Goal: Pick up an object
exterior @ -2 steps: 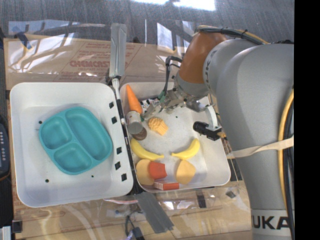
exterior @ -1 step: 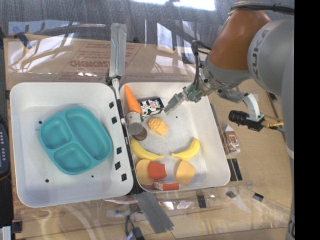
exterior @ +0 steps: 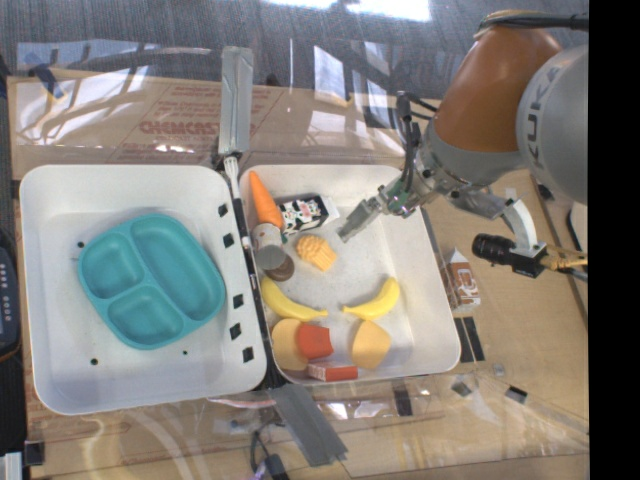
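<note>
A wooden table (exterior: 520, 368) under bright overhead glare carries two shallow white bins side by side, with printed cardboard lying flat behind them. The grey arm (exterior: 540, 78), its orange band uppermost, reaches in from the right above the far corner of the right bin (exterior: 425, 298). The left bin (exterior: 40, 298) holds a teal divided plate (exterior: 150, 280), lying flat near its centre. Over the right bin's upper middle hangs the end effector (exterior: 358, 222); whether it is open or closed cannot be told from this angle, and nothing is seen in its grasp.

The toy food lies in the right bin's left and near half. One yellow banana (exterior: 288, 303) curves along the left wall, a second banana (exterior: 377, 299) rests just right of it, nearer the centre. An orange carrot (exterior: 263, 200) points toward the far left corner, with a grey can (exterior: 270, 248) at its near end. A black-and-white patterned packet (exterior: 302, 210) lies beside the carrot, below and left of the end effector, and a yellow corn piece (exterior: 316, 252) sits just in front of it. By the near wall sit a yellow wedge (exterior: 370, 344), a small red block (exterior: 314, 342) and a flat red piece (exterior: 332, 372).
</note>
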Controlling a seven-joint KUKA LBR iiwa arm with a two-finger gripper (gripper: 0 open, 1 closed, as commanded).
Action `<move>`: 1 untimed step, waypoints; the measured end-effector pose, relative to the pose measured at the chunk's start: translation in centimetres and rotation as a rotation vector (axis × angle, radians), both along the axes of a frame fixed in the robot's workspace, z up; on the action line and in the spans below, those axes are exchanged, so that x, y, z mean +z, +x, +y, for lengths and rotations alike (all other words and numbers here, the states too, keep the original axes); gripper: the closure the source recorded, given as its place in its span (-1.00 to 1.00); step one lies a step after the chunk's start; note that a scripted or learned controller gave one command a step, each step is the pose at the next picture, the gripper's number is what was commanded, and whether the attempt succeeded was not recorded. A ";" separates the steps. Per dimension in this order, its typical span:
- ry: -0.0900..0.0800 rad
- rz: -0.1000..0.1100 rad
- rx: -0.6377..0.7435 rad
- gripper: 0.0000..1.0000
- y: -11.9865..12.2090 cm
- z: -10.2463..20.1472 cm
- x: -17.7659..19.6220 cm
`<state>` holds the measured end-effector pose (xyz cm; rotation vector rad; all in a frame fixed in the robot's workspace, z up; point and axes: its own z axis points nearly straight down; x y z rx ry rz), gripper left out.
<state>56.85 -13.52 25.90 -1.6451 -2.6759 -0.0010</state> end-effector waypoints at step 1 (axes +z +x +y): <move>0.003 0.012 0.137 -1.00 1.9 3.3 -11.9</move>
